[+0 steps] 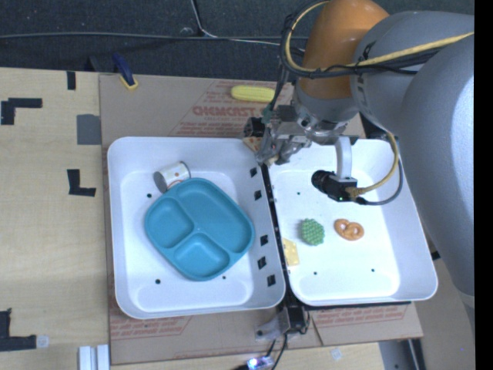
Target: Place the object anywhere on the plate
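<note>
The bench is shown from above with two shallow white bins side by side. In the left bin point(123, 206) a blue plate point(199, 227) with three compartments is seen lying flat, and a small tin can point(171, 176) lies on its side just beyond the plate's far-left edge, near it but apparently not on it. In the right bin point(385, 280) three small items are set out on the floor: a green knobbly object point(311, 231), a pretzel-shaped piece point(349, 229) just to its right, and a pale yellow piece point(290, 250) close against the divider wall. A yellow banana-like item point(252, 93) is seen on the cardboard behind the bins.

The gripper point(276, 146) is held above the far end of the divider between the two bins, well apart from every item in the right bin. Whether it is apart or together cannot be told at this angle, and nothing is seen between its tips.

The step in hand is judged to be the approach before a pick: no object is carried, and none lies on the plate. Which object is meant is not fixed by the task. The next move calls for the wrist to be brought over the chosen item in the right bin and lowered squarely, since the small, low pieces offer little purchase.
</note>
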Controlling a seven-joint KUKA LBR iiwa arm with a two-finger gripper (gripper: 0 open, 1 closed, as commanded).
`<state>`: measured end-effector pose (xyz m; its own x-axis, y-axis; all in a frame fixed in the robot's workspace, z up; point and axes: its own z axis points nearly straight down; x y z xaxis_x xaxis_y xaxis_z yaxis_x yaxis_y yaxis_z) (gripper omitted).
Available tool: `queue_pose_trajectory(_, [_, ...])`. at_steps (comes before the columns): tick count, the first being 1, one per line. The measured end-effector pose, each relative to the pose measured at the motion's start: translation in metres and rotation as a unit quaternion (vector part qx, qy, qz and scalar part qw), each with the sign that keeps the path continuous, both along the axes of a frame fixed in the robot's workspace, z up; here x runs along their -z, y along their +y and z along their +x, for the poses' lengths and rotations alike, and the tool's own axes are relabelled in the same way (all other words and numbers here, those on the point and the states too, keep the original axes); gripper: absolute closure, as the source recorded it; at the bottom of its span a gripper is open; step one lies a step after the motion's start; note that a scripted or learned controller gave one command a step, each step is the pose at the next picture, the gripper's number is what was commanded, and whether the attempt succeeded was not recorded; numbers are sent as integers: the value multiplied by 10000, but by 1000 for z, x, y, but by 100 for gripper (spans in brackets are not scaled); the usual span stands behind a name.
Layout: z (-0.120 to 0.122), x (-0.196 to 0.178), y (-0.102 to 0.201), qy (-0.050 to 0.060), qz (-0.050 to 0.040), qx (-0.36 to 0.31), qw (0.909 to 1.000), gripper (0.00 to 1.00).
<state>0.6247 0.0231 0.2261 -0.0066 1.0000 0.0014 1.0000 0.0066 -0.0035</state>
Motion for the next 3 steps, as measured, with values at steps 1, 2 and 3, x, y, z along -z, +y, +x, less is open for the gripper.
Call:
queue_pose_trajectory(1, [-4,-8,50,-10,1,-1,10000,100])
queue_pose_trajectory(2, [-2,5,105,-3,-4,1,10000,100])
queue_pose_trajectory(3, [-10,-6,154,-10,0,0,10000,100])
